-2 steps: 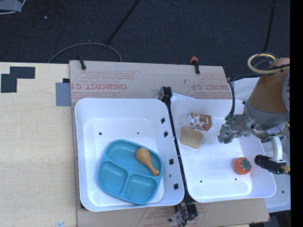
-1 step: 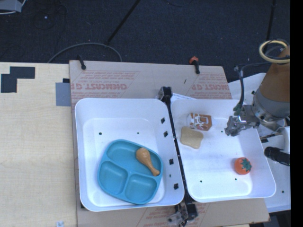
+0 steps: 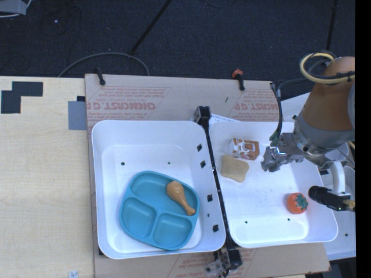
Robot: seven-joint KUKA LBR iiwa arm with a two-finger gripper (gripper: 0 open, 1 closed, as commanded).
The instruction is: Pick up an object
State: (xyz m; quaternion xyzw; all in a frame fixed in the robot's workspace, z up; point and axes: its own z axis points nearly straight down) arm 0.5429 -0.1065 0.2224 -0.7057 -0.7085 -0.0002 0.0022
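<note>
The grey two-finger gripper (image 3: 271,160) hangs over the right bin; its grip I cannot tell; the pale tan sponge-like block (image 3: 234,169) lies just left.

Looking down from above, at a slant.
Taking in both bins (image 3: 104,155) side by side, fairly near.

Two white bins (image 3: 107,155) sit on a pale wooden bench (image 3: 40,184). In the left one lies a blue divided plate (image 3: 145,219) with a tan drumstick (image 3: 181,197) on it. In the right bin, beside the beige sponge (image 3: 234,169), are an orange-and-white packet (image 3: 246,149) and a red-orange tomato (image 3: 297,203) with a green top.
</note>
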